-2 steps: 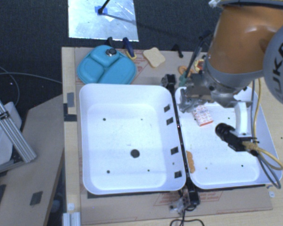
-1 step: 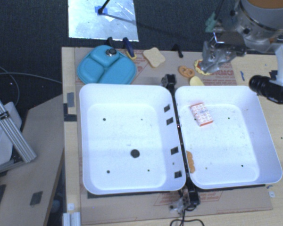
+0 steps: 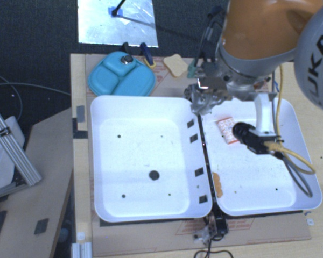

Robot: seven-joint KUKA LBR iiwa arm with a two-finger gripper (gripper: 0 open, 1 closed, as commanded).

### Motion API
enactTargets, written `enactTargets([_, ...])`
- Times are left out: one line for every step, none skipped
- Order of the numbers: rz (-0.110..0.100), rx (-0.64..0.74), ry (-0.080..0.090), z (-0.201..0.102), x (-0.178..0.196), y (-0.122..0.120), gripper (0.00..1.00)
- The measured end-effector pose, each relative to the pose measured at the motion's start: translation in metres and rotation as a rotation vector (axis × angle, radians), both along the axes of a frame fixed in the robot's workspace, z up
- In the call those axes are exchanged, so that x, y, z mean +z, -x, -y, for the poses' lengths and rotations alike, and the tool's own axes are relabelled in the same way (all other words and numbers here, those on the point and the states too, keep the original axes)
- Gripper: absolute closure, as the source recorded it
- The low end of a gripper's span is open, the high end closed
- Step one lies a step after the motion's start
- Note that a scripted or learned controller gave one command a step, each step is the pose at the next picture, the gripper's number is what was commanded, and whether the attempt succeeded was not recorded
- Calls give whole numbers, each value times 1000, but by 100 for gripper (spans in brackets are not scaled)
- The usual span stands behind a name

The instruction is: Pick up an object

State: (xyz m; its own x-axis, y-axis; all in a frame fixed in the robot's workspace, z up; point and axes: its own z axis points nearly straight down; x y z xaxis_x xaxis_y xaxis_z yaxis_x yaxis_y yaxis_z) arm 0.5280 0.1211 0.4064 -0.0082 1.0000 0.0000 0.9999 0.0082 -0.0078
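My gripper (image 3: pixel 204 103) hangs over the far rim where the two white bins meet, above the divider. A small red-and-white packet (image 3: pixel 226 129) lies in the right bin (image 3: pixel 290 198), a short way right of the gripper and nearer the camera. Along the same bin's left wall, toward the front, rests a small orange-brown piece (image 3: pixel 217 185). A dark round disc (image 3: pixel 154 175) sits on the floor of the left bin (image 3: pixel 105 144). The wrist hides the gripper's tips, and nothing shows held in them.
Behind the left bin lie a blue sectioned dish (image 3: pixel 121 74), a blue-handled tool (image 3: pixel 146 53) and a tan bread-shaped piece (image 3: pixel 176 64). A shiny metal sheet (image 3: pixel 117 14) lies farther back. The big arm covers the right bin's far corner.
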Motion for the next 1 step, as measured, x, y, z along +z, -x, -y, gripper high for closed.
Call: enactTargets([14, 3, -1, 3, 17, -2, 100])
